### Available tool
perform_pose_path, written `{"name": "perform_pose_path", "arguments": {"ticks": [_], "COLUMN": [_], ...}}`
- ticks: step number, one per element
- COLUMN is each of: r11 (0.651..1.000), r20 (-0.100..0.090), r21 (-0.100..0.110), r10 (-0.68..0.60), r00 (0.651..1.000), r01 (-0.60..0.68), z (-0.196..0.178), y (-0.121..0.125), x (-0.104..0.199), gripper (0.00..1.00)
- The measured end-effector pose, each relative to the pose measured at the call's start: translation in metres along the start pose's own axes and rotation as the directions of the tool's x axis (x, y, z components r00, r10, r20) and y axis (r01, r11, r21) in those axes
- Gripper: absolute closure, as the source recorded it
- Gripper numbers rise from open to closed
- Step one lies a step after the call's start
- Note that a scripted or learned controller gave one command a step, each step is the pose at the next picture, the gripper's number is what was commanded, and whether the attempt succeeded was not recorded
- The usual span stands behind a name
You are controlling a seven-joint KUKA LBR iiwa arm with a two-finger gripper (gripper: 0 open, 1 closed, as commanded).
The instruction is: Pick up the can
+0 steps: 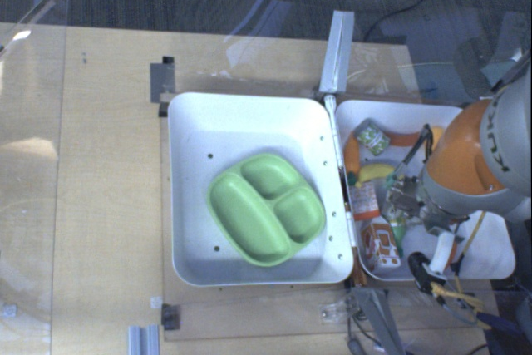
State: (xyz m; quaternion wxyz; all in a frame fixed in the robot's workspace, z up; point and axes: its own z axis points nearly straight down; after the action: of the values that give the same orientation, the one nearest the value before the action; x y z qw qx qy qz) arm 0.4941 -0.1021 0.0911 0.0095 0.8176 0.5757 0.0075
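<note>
Crowding right bin (499,258): packets, banana (376,173); arm (470,158) overhead; fingers' state cannot tell; green tray (266,208) left bin.

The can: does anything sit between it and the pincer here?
I cannot pick out a can for certain. The right bin holds a crowded pile: a packet, a yellow item, a brown carton. The arm covers much of it, with the pincer low among them.

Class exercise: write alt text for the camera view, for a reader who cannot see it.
A grey and orange arm reaches from the right into the right bin, over a clutter of small packaged items. The left bin holds a green divided tray.
</note>
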Motion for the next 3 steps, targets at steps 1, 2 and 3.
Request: {"name": "perform_pose_path", "arguments": {"ticks": [1,2,3], "r11": [0.985,0.948,0.943], "r20": [-0.003,-0.006,-0.006], "r21": [0.020,0.023,0.021], "r10": [-0.170,-0.316,-0.332], "r00": [0.985,0.949,0.943], "r01": [0.170,0.316,0.332], "z": [-0.126,-0.126,-0.157], "y": [0.018,-0.009,0.002], "x": [0.004,0.097,0.095], "gripper": [1.00,1.00,1.00]}}
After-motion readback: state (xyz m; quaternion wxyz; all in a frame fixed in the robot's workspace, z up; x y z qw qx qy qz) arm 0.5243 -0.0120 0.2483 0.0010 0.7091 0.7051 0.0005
